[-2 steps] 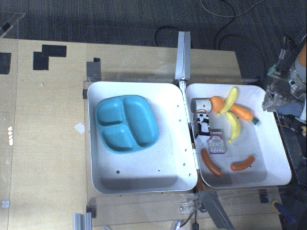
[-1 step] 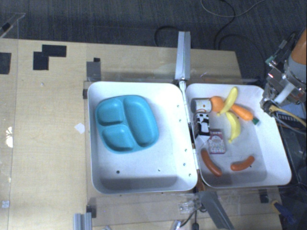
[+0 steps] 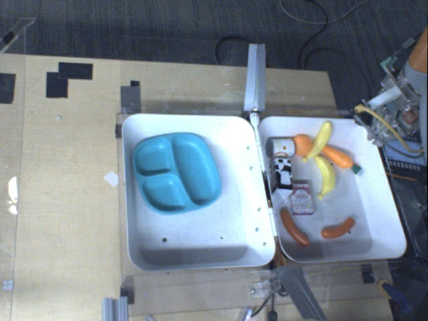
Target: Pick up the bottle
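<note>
One bottle (image 3: 283, 168), white with black patches, lies in the right bin (image 3: 391, 226), close against that bin's left wall. Its long axis runs from the far side of the view to the near side, parallel to that wall. The plain white end lies farthest from the camera; which end bears the cap cannot be told.

Just right of the bottle's near end sits a small pinkish packet (image 3: 302, 200). Further right of the bottle lie two bananas (image 3: 326, 176), and the farther one crosses an orange carrot (image 3: 339, 156) with a green tip. Nearer the camera than the bottle are two sausages (image 3: 295, 228), one to the right of the other.

Left of the bottle, across the dividing wall, the left bin (image 3: 200, 253) holds one blue divided plate (image 3: 177, 171) with three compartments.

The gripper (image 3: 394, 109) stands to the right of the bottle and farther from the camera, at the right bin's far right corner and well apart from the bottle. Whether it is open or closed cannot be told.

Both bins rest on a pale wooden bench (image 3: 60, 179). A metal rail (image 3: 255, 79) rises beyond the bottle, in line with the dividing wall. Black tape patches (image 3: 67, 77) mark the bench far left of the bottle. Dark carpet (image 3: 167, 12) lies beyond the bench, with a thin cable (image 3: 304, 9) looped on it.
</note>
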`<state>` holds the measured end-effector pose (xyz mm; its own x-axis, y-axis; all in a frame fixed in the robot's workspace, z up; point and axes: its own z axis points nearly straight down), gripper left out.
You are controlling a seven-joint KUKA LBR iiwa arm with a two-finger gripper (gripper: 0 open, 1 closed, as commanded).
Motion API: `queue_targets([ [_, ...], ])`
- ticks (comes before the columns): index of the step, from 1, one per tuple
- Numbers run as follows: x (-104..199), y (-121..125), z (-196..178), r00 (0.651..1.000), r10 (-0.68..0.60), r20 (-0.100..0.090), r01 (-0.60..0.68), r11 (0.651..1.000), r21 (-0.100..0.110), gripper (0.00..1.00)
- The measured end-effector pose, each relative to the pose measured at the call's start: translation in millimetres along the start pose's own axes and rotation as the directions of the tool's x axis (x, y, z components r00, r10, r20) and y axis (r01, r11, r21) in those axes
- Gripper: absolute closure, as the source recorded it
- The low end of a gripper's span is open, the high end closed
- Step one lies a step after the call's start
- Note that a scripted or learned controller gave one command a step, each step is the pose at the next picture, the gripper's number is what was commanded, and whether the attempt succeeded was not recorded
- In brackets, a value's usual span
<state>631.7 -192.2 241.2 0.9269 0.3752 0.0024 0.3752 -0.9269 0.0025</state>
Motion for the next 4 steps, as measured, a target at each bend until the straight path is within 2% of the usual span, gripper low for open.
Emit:
queue_targets([
  [1,-2.8,11.5,14.9,0.985,0.173,0.0,-0.173,0.985,0.001,1.0],
  [2,29.3,-22.1,34.2,0.985,0.173,-0.001,-0.173,0.985,0.001,1.0],
  [3,60.5,-74.3,18.1,0.984,0.176,-0.002,-0.176,0.984,0.003,1.0],
  [4,107.8,-184.1,55.5,0.998,0.055,-0.001,-0.055,0.998,0.004,1.0],
])
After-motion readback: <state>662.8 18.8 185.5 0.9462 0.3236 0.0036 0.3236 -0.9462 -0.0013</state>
